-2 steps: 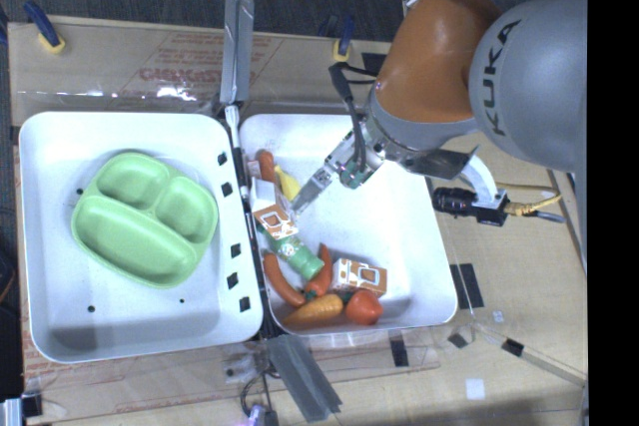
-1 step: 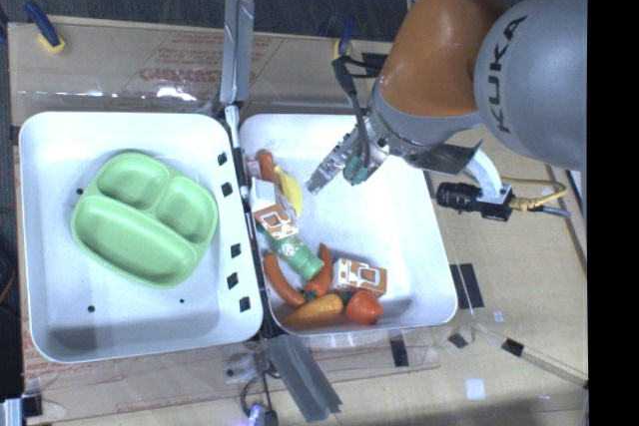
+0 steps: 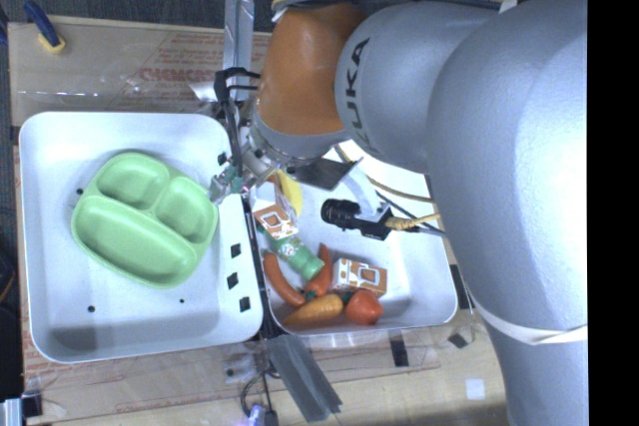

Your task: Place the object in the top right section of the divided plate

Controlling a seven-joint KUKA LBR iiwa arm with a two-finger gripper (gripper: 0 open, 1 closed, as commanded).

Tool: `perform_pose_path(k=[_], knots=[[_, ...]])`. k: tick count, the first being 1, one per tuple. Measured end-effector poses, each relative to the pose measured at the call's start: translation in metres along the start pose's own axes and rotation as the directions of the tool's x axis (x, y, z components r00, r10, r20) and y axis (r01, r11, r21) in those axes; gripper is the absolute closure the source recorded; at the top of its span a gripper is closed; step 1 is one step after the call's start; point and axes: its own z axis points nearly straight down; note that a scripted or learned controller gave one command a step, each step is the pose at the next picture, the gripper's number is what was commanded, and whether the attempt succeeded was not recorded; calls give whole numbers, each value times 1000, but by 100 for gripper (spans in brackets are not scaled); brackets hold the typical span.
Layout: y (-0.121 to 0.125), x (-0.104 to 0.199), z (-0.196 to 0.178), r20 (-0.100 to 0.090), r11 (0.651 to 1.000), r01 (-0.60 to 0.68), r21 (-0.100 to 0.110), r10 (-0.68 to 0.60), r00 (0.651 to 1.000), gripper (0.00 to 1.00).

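The green divided plate (image 3: 145, 219) lies tilted in the left white bin (image 3: 60, 314), its two small sections on the far side and one long section toward me. My gripper (image 3: 227, 179) hangs over the wall between the two bins, just right of the plate's right-hand small section (image 3: 186, 205). The grey arm and orange band hide most of it. A yellow banana-like piece (image 3: 289, 192) lies in the right bin just right of the gripper. I cannot make out anything between the fingers.
The right bin (image 3: 424, 309) holds several toy foods: a bottle with a green cap (image 3: 288, 242), a sausage (image 3: 283, 284), a carrot (image 3: 316, 310), a red tomato (image 3: 364, 307) and a small carton (image 3: 357, 274). The arm covers that bin's far half.
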Motion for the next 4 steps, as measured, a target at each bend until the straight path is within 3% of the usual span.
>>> perform_pose_path(k=[1, 2, 3, 4], knots=[[0, 0, 0, 0, 1000, -1, 0, 1, 1000, 0], [1, 0, -10, 0, 1000, 5, 1, -5, 1000, 100], [1, 0, -10, 0, 1000, 5, 1, -5, 1000, 0], [-16, 33, 5, 0, 990, 139, 0, -139, 990, 0]])
